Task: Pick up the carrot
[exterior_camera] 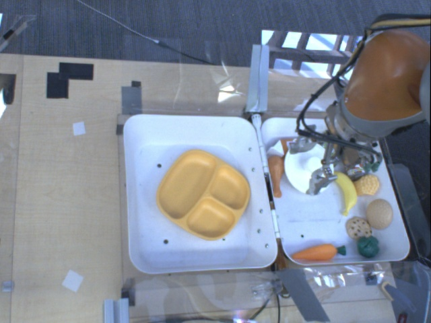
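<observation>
Orange carrot (314,252) lies along the right bin's (296,217) near wall, well apart from the hand (322,180), which hovers released over the plate (302,170), grasping nothing.

On the worktop (60,200) the left bin (145,247) holds a divided plate (202,194). In the right bin (296,217), a carrot (314,252) lies at the front edge, left of the broccoli (368,247).

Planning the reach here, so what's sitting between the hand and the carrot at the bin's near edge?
In the camera view, bare white floor of the right bin separates the hand from the carrot. The banana lies just right of that path.
</observation>
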`<state>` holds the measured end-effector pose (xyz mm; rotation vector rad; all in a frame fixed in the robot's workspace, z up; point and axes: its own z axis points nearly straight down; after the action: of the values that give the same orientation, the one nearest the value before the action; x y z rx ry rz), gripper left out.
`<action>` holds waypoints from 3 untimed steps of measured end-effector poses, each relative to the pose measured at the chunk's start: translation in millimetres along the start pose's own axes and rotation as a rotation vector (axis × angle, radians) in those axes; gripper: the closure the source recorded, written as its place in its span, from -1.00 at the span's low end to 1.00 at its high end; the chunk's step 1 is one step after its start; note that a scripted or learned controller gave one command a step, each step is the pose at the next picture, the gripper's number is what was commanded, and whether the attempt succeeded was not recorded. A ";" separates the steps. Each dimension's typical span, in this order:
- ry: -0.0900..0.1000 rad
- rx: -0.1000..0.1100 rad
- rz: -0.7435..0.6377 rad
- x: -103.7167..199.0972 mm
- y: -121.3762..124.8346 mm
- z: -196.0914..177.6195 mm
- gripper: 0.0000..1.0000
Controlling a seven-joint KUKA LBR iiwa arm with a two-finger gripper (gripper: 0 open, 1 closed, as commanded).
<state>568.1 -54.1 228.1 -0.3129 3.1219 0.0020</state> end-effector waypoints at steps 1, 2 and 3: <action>0.003 -0.001 0.065 69.2 40.2 44.5 -1.00; -0.008 0.002 0.060 65.7 40.3 31.9 1.00; -0.011 0.005 0.174 71.6 -9.2 -111.3 1.00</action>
<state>499.3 -77.5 339.1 -0.0404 3.1260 -0.0037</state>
